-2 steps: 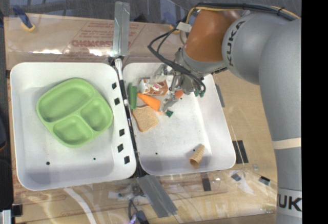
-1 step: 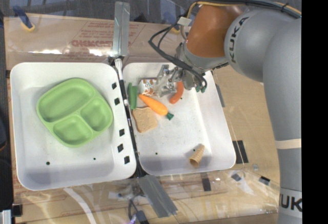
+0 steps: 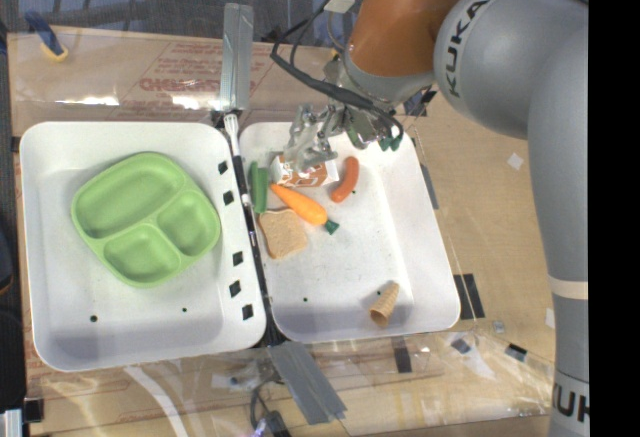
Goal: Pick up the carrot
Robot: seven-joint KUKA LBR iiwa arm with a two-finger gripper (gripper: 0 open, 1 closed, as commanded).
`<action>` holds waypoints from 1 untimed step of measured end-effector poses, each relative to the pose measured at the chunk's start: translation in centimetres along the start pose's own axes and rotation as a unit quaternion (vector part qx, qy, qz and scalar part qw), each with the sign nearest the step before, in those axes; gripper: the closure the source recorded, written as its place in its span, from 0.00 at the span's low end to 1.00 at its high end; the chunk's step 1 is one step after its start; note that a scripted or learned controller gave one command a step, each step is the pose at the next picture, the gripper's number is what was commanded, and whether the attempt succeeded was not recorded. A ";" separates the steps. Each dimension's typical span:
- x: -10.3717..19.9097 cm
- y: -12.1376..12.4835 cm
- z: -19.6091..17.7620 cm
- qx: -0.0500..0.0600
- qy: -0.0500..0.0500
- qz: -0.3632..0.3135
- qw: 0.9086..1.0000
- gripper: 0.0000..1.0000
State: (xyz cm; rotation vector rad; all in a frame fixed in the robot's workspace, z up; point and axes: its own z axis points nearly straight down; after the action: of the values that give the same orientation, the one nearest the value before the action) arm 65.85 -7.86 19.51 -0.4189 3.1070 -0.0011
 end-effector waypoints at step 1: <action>3.8 -0.4 -0.9 0.000 0.002 -0.036 0.999 1.00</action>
State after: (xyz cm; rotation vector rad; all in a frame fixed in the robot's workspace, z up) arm 62.27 -9.29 20.35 -0.5326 3.0942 -0.0009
